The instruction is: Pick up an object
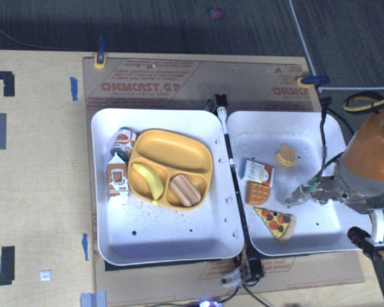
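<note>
My gripper (296,197) hangs low over the right bin (307,125), in its right half, with the grey arm and its orange band (371,149) reaching in from the right. Just left of it lie a pizza slice (274,222) and a waffle (258,192), with a small white and blue packet (255,170) above the waffle. A tan pastry piece (285,155) lies further back. The gripper is beside these things, and nothing shows in its grasp.
The left bin (173,245) holds a yellow divided plate (173,149) with a banana (150,181) and a hot dog (185,190). A can (122,142) and a small carton (117,178) lie to the plate's left. A black rod (225,146) runs between the bins.
</note>
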{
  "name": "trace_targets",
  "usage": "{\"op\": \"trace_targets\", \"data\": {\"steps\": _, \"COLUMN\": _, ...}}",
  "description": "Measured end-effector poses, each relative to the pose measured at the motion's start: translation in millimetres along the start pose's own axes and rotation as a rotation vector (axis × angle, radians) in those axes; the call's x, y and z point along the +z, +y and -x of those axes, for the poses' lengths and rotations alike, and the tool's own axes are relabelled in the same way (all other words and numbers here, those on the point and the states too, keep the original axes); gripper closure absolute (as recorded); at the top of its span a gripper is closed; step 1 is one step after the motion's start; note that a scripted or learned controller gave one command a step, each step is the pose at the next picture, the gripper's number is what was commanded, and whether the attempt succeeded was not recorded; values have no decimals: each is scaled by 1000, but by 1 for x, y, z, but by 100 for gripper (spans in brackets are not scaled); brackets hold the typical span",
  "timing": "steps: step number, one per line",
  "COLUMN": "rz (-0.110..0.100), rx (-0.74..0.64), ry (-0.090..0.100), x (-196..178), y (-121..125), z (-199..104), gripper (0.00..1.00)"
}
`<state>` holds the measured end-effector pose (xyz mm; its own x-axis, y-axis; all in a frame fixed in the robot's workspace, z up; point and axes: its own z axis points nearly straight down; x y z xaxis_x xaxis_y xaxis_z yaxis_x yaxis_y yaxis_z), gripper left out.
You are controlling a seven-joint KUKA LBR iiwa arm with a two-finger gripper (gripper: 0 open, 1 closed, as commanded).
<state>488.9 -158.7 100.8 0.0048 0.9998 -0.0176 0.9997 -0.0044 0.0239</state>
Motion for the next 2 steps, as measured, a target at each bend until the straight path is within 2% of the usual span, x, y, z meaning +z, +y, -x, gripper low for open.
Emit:
{"op": "trace_targets", "data": {"steps": 1, "rz": -10, "rx": 0, "ry": 7, "x": 11, "y": -7, "z": -18, "gripper": 0}}
{"op": "trace_targets", "data": {"steps": 2, "rz": 0, "rx": 3, "ry": -2, "x": -1, "y": -4, "z": -14, "gripper": 100}}
